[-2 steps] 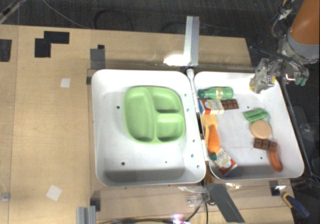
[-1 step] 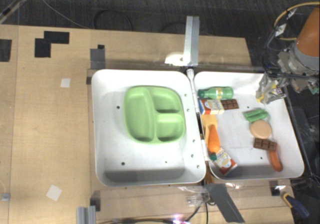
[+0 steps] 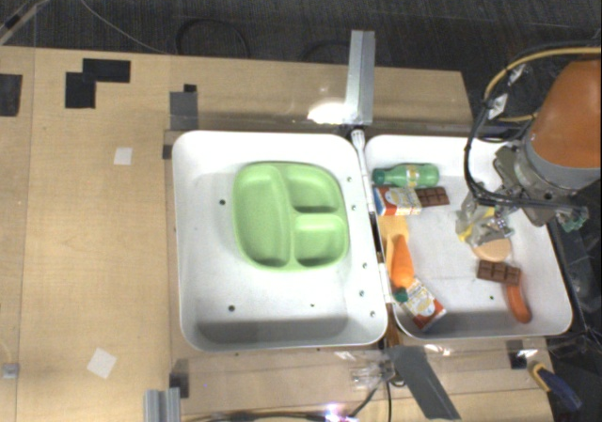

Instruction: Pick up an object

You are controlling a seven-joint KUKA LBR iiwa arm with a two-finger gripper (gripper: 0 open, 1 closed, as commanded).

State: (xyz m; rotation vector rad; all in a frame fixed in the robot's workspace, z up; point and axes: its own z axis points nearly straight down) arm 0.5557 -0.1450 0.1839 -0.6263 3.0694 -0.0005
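Observation:
My gripper [image 3: 483,225] hangs over the right-hand part of the right bin [image 3: 442,251], below the orange-banded wrist. It is just above a tan round item [image 3: 493,247], partly covering that item's top edge. Right below lie a brown chocolate bar [image 3: 498,272] and a red sausage [image 3: 518,302]. Along the bin's left side are a green bottle [image 3: 406,174], a second chocolate bar [image 3: 433,195], an orange and white carton [image 3: 395,204], an orange carrot-like piece [image 3: 402,262] and a small juice box [image 3: 421,305].
The left bin [image 3: 202,251] holds a green divided plate [image 3: 287,213]. A metal post [image 3: 361,77] stands behind the divide between the bins. Black cables [image 3: 480,129] loop beside the arm at the right bin's far corner.

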